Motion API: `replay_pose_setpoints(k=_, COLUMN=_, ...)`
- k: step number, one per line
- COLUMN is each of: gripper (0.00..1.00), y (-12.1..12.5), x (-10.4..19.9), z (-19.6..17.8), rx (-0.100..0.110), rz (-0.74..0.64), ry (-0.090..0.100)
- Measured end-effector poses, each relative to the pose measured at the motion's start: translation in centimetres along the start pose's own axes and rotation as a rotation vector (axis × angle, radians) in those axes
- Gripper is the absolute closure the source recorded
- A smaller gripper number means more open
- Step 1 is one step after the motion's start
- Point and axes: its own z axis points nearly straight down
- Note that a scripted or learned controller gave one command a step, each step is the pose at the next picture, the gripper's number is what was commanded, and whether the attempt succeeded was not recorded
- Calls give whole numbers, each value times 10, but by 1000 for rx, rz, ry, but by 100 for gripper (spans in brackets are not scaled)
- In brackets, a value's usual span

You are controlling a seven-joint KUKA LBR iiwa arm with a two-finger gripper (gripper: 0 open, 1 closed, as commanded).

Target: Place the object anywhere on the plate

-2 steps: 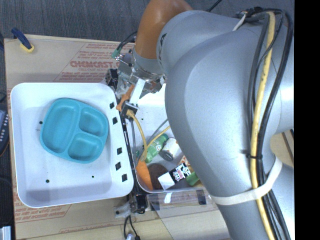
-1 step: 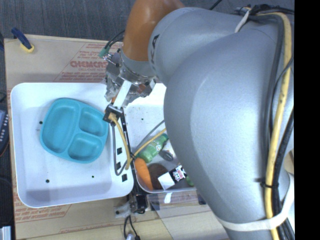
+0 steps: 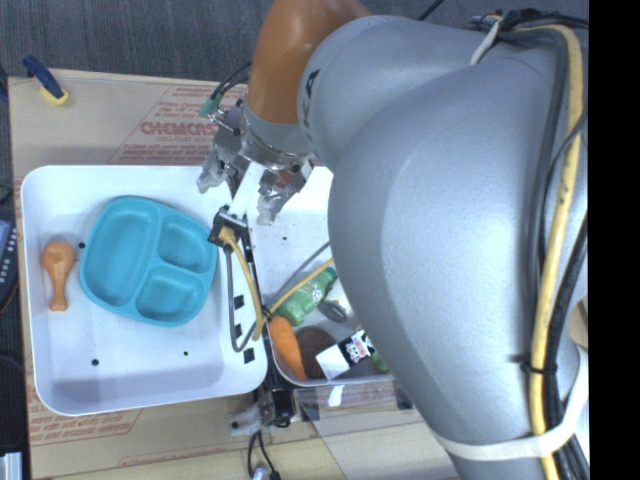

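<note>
Closest to us is the big grey arm (image 3: 430, 218). It comes in from the right and hides most of the right bin (image 3: 305, 233). It has an orange band (image 3: 295, 38) just above the wrist.

Under the band hangs the pincer (image 3: 242, 190). Its two fingers (image 3: 212, 175) are spread wide apart, and there is nothing between them. It is up over the far end of the line where the two white bins meet. It touches no toy and it does not touch the plate.

A toy chicken leg (image 3: 58, 271) lies flat in the left bin (image 3: 120, 368), close to that bin's left wall. It is light brown and orange, with a round fat end at the top and a thin bone end at the bottom. It sits just beside the blue plate (image 3: 150, 258), on the plate's left, not on it. The plate has three parts, and all three show only bare blue.

Some toys peek out from under the arm in the right bin: a green bottle (image 3: 305, 296), an orange carrot (image 3: 285, 346), a dark brown lump (image 3: 315, 353) and a small black and white thing (image 3: 356, 348).

Both bins rest on brown cardboard (image 3: 110, 108) with red letters on the tabletop. A blue and yellow clamp (image 3: 45, 80) grips its far left corner.
</note>
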Motion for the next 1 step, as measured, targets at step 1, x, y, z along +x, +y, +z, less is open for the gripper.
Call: replay_pose_setpoints(k=1, gripper=0, y=-21, x=40, z=-23, rx=-3, rz=-73, ry=0)
